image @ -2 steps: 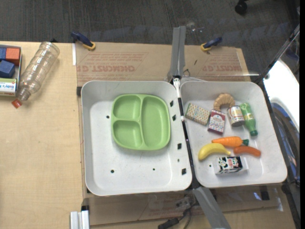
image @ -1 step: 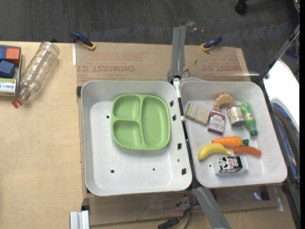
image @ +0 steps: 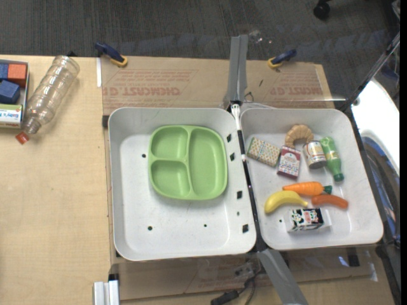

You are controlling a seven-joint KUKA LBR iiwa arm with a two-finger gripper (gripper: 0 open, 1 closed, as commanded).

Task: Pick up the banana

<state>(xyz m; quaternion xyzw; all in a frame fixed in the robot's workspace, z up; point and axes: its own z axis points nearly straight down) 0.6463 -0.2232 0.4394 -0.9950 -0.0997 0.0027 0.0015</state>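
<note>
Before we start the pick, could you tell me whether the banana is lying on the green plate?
No, the banana lies in the right bin, beside a carrot.

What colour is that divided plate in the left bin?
Light green plate, plain, seen in the camera view.

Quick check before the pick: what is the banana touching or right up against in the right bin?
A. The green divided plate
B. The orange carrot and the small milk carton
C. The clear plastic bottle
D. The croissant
B. The banana lies in the right bin, just below the carrot and right above the cow-print milk carton, near its upper left corner.
</note>
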